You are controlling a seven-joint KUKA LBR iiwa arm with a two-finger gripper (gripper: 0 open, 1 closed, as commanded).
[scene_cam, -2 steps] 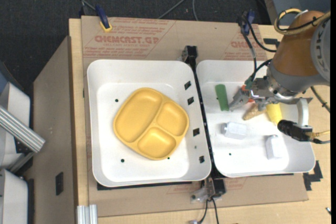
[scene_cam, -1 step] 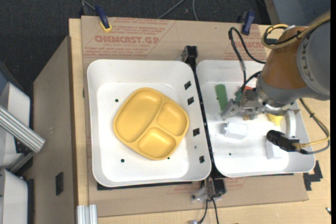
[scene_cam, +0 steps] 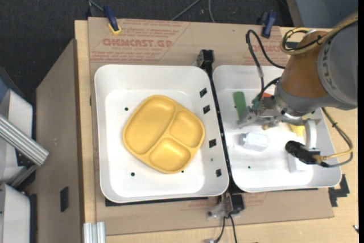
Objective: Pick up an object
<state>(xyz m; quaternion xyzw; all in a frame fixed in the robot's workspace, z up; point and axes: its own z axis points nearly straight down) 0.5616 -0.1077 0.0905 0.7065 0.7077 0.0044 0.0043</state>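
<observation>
In the right bin (scene_cam: 273, 182) lie a green stick-like piece (scene_cam: 239, 102) near the far left, a pale translucent block (scene_cam: 254, 141) in the middle, a small yellow piece (scene_cam: 296, 130) further right and a white block (scene_cam: 293, 165) near the front right. My gripper (scene_cam: 250, 118) hangs low over the right bin, just right of the green piece and just above the pale block. I see nothing held in it. The arm's grey body and orange band (scene_cam: 301, 79) cover the bin's far right part.
The left bin (scene_cam: 108, 122) holds a yellow divided plate (scene_cam: 164, 134) in its middle. A black divider strip (scene_cam: 215, 116) runs between the bins. Cables and clamps lie along the cardboard bench's far edge (scene_cam: 187, 28).
</observation>
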